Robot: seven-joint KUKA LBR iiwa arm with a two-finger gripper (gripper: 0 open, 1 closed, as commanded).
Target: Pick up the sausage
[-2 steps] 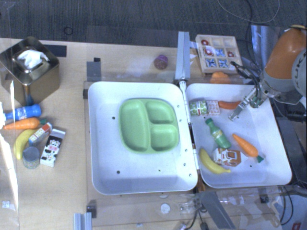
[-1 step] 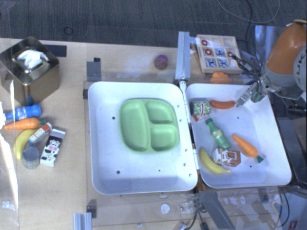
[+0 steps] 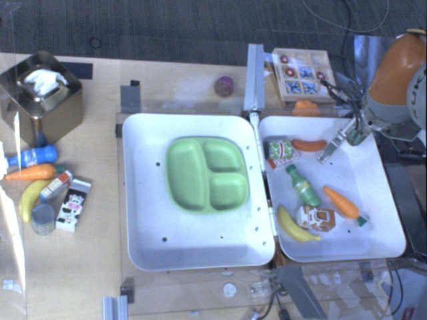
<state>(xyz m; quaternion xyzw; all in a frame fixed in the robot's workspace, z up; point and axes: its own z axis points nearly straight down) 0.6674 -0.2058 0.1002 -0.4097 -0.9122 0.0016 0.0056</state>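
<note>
The counter [image 3: 100, 259] carries two shallow white bins side by side. The left bin [image 3: 143, 199] holds a green divided plate [image 3: 207, 173]; the right bin [image 3: 383, 199] holds the loose goods. The arm [image 3: 400, 79] comes in from the right over the right bin's far corner. Its claw [image 3: 328, 153] hangs low by the far wall, and I cannot tell whether it is released or clenched; nothing shows in its grasp. The sausage [image 3: 309, 145] lies in the far part of the right bin, just beside the claw toward the left bin, its long axis running roughly left to right. A small packet [image 3: 281, 151] sits at its left end. Nearer the front lie a green bottle [image 3: 304, 187], a carrot [image 3: 342, 204], a banana [image 3: 293, 225] and a small carton [image 3: 316, 218], well apart from the sausage. The move ahead looks like a short shift left and down.
</note>
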